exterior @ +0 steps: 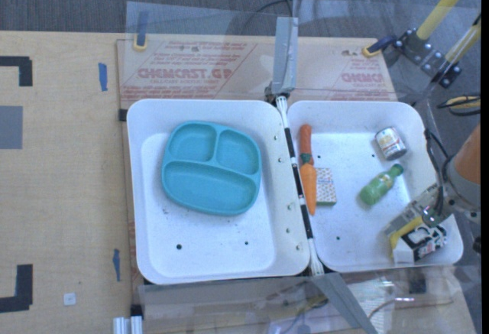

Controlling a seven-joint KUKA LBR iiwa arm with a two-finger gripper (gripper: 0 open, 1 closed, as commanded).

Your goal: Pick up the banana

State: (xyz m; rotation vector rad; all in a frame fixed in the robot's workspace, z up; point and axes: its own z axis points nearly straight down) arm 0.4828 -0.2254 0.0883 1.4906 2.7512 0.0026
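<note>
Even, diffuse overhead light is filling my workspace; shadows are staying faint and short under the blue divided plate (pixel 212 168). The white bins (pixel 153 248) are reading bright, nearly washing out. Glare is streaking the clear acrylic sheet (pixel 206 27) at top. Focus is looking soft overall, and my gripper (pixel 422 224) is looking blurred at the right.
</note>
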